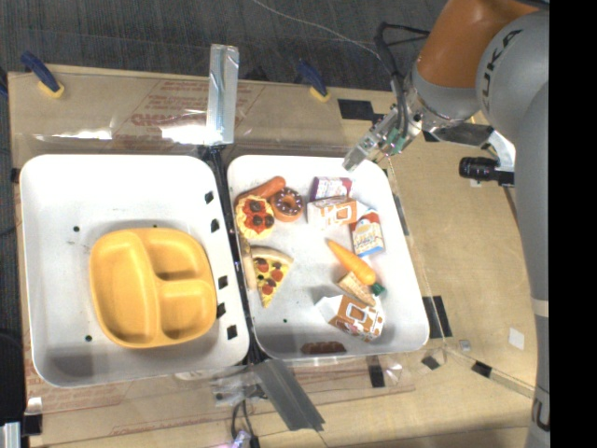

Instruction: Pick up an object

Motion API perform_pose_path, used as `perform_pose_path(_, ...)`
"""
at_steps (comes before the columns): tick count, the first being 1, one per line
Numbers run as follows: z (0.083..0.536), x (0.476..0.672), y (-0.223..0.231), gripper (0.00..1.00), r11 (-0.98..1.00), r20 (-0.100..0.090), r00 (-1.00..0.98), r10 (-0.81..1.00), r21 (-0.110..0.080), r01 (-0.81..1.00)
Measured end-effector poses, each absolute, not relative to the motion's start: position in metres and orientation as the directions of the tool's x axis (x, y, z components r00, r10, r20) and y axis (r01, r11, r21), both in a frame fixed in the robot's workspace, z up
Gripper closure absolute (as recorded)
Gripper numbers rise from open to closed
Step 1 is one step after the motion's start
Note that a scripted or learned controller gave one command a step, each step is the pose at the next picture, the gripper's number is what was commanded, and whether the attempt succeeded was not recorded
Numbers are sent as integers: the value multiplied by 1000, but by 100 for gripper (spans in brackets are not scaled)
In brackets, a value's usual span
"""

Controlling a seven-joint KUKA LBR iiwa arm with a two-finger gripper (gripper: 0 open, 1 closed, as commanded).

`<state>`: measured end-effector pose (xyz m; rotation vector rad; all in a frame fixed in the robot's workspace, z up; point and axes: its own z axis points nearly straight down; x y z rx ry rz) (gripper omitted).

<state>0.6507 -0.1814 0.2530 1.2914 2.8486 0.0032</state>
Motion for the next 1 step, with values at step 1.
perform_pose_path(1, 251, 635, -137, 100, 611, 0, -611, 792, -1, 792)
